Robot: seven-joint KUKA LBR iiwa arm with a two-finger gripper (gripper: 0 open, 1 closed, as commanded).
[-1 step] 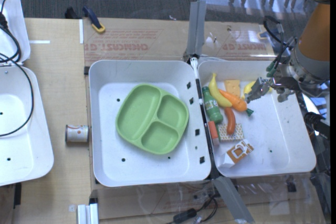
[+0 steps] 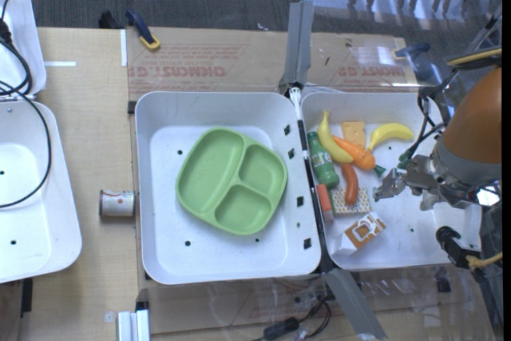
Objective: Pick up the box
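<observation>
The box (image 2: 365, 231) is small, orange and white, and lies flat near the front left corner of the right bin (image 2: 415, 247). My gripper (image 2: 397, 184) hangs over the middle of that bin. It is up and to the right of the box, apart from it, and nothing shows in it. The grey arm with its orange band (image 2: 479, 124) comes in from the right.
Along the right bin's left side lie a green bottle (image 2: 322, 158), two bananas (image 2: 326, 136) (image 2: 390, 133), a carrot (image 2: 353, 149), a red sausage-like piece (image 2: 350, 184) and a waffle square (image 2: 349, 204). The left bin (image 2: 160, 251) holds a green divided plate (image 2: 231, 181). A small can (image 2: 117, 204) lies on the bench.
</observation>
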